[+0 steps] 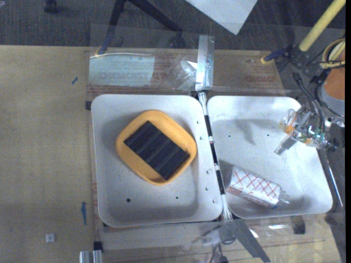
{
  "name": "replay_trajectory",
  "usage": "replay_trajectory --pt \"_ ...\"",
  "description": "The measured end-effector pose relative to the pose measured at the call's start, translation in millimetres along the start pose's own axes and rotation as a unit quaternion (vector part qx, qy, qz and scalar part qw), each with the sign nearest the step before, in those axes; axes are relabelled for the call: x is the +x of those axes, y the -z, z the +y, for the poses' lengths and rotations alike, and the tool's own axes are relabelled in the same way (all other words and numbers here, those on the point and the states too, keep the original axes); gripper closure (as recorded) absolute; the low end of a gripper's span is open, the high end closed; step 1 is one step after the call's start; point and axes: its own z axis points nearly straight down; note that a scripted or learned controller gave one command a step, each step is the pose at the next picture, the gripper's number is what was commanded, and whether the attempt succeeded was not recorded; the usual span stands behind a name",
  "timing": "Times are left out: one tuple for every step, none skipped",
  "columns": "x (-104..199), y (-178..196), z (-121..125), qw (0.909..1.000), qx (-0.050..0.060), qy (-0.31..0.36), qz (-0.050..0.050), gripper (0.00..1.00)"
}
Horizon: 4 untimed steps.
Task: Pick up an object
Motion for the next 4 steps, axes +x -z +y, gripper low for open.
replay_trajectory --pt "-67.3 35.4 34.4 0.9916 0.0 -0.129 -0.002 0.0" --pt "2.5 32.1 68.1 0.9989 0.0 0.046 0.002 0.0" --pt "75.3 -31.8 69.7 1.0 0.001 -0.001 0.002 0.0" --pt "7.7 -72.7 84.0 0.9993 -0.001 -0.037 -0.002 0.0"
